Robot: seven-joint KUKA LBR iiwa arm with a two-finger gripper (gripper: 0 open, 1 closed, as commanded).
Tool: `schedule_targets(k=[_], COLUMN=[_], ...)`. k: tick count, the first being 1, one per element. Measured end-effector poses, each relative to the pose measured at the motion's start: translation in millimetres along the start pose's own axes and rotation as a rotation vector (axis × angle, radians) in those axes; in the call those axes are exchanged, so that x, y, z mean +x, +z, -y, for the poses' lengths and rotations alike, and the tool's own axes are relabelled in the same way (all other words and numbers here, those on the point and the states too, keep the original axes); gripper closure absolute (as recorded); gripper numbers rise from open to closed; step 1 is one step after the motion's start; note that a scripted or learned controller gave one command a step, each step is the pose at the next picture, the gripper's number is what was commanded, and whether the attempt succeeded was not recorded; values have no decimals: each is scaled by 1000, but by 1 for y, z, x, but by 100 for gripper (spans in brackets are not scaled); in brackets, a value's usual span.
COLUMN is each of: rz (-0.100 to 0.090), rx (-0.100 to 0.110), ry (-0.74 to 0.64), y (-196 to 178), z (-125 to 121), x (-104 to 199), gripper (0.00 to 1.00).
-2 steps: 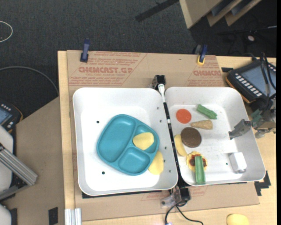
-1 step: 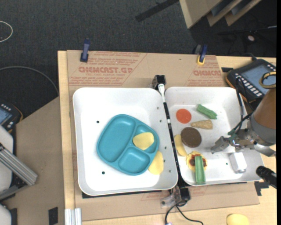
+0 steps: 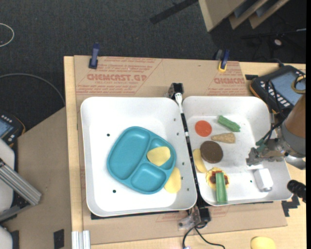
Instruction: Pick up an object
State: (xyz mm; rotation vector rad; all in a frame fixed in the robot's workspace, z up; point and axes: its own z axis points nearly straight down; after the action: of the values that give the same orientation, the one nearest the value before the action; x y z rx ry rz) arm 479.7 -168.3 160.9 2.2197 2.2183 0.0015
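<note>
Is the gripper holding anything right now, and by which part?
Nothing seen held. The gripper hovers over the right bin, beside a small white block.

The surface [image 3: 121, 78] is a pale brown board printed with reddish lettering, held at its 12 o'clock edge by two blue clamps [image 3: 94, 56] — one toward 11, one toward 1. Dark carpet floor [image 3: 39, 44] lies beyond, crossed by thin pale cable loops at 10 o'clock. A light wooden piece of furniture [image 3: 238, 12] stands at 1 o'clock — an aluminium rail [image 3: 19, 187] slants at 8.
</note>
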Motion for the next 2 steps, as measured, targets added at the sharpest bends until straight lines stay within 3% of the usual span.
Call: schedule_targets(k=[1,2], rz=[-5,-5], rx=[-1,0], ry=[-14,-9], y=[-25,-48], z=[-18,0], x=[120,188], gripper=[100,100])
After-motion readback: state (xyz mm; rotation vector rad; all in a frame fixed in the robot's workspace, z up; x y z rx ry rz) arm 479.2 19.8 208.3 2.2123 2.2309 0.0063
